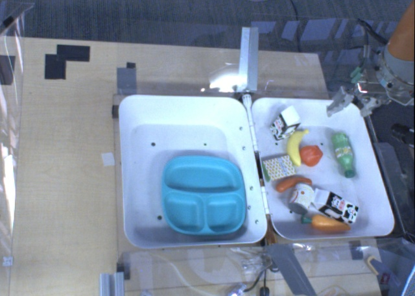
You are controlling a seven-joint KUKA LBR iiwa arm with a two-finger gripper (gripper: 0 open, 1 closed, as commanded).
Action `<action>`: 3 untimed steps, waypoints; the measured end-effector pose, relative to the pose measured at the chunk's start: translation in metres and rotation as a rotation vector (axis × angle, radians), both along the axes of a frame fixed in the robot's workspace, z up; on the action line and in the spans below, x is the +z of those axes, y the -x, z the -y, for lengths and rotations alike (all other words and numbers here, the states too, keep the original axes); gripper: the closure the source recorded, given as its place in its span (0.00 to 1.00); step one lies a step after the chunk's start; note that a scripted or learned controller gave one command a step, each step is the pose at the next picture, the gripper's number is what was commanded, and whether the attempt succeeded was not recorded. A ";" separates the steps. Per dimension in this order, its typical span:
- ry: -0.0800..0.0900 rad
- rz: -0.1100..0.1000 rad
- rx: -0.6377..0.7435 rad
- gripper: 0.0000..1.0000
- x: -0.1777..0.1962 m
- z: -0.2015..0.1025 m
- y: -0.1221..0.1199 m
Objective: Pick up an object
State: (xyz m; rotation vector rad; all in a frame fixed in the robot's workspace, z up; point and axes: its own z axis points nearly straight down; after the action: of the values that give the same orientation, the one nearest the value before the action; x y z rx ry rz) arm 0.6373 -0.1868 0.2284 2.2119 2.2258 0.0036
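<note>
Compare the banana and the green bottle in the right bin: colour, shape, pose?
The banana is yellow and curved; the green bottle is green and straight-sided with a pale label. The banana lies near the bin's middle, touching a red toy and close to a black-and-white carton; the bottle lies apart from the others, toward the right wall. Both lie flat in the right bin, roughly lengthwise top to bottom in the camera view.

Arm [403, 41] at the frame's upper right: an orange band tops a pale grey wrist section of rounded, cylindrical form. Below it, the claw [353, 101] is built of grey metal, with two slim, angular fingers [339, 102] of a lighter grey. Thin dark cables and small fittings cluster around the claw's body.
</note>
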 end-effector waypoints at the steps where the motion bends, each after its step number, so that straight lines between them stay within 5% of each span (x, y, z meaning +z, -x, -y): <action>1: 0.000 -0.001 -0.008 0.00 -0.129 0.018 0.010; 2: 0.001 0.007 0.003 0.00 -0.139 0.014 0.058; 3: 0.001 0.016 0.006 1.00 -0.126 0.013 0.054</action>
State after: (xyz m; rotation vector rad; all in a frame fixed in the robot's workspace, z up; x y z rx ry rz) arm 0.5828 -0.2000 0.1027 2.1970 2.2235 0.0196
